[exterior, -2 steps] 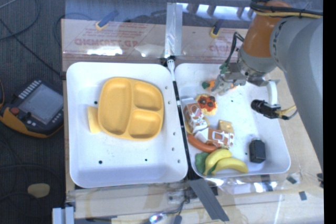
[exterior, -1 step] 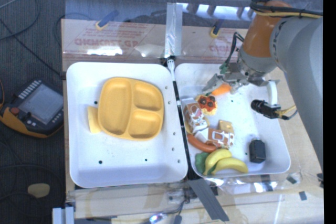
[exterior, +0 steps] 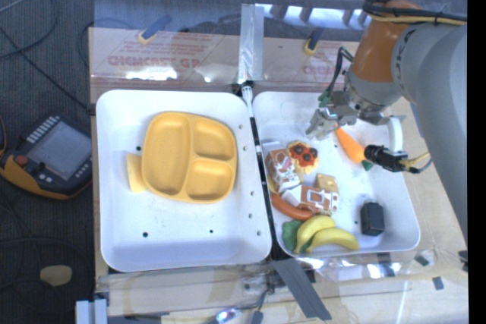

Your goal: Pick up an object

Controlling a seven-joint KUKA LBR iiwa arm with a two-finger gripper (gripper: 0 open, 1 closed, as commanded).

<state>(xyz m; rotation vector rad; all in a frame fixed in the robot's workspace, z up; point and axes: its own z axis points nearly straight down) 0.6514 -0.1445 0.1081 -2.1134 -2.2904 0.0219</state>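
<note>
My gripper [exterior: 322, 122] hangs over the upper part of the right bin [exterior: 404, 239], low above the white floor. An orange carrot [exterior: 348, 144] lies just to its right, and a pizza-like toy with dark red toppings [exterior: 302, 154] lies just below it. I see nothing held in the gripper. Further down the bin lie two printed snack packets [exterior: 284, 169] [exterior: 321, 195], a red chili [exterior: 287, 206], a yellow banana bunch [exterior: 326, 234] with a green piece [exterior: 291, 231] beside it, and a black block [exterior: 372, 218].
The left bin [exterior: 114, 239] holds a yellow divided plate [exterior: 188, 156] with a flat yellow piece [exterior: 134, 171] poking out at its left edge. A raised divider [exterior: 258, 163] runs between the bins. The grey arm [exterior: 425, 80] covers the right bin's upper right corner.
</note>
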